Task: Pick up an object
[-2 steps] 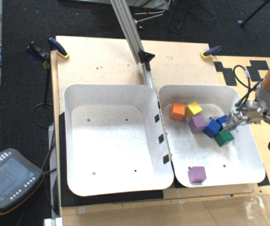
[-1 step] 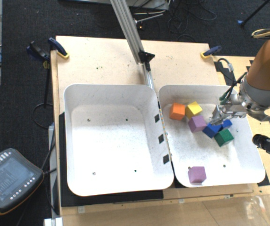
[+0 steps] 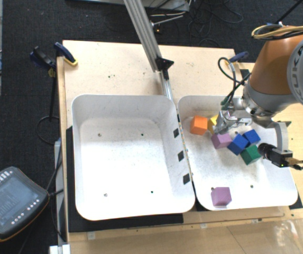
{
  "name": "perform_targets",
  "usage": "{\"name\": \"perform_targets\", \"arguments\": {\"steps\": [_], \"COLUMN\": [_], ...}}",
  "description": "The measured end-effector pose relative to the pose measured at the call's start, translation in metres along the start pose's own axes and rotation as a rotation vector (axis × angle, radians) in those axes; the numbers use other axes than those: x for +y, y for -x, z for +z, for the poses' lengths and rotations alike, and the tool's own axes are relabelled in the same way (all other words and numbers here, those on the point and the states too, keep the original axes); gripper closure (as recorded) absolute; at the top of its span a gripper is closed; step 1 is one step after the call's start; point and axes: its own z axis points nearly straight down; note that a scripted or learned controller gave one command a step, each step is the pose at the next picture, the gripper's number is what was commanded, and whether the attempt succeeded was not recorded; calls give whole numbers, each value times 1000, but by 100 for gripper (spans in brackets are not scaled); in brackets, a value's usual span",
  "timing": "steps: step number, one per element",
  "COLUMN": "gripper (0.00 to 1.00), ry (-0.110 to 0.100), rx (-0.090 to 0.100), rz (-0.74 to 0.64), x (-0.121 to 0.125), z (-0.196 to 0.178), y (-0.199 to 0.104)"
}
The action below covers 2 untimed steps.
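bench, right bin [image 3: 286, 194] holding blocks [image 3: 221, 196]

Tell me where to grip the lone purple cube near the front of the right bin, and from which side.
Grip the lone purple cube across two opposite flat side faces, coming straight down from above. It sits flat on the right bin's floor, well apart from the cluster under the gripper, with open floor on every side, so fingers should fit down either pair of faces.
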Motion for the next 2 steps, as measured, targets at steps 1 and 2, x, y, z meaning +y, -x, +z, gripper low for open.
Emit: {"name": "perform_targets", "arguments": {"steps": [1, 2], "gripper": [100, 100], "ry": [-1, 0], "rx": [0, 0], "rz": [1, 0], "x": [14, 36], "z": [6, 8], "y": [-47, -103]}}
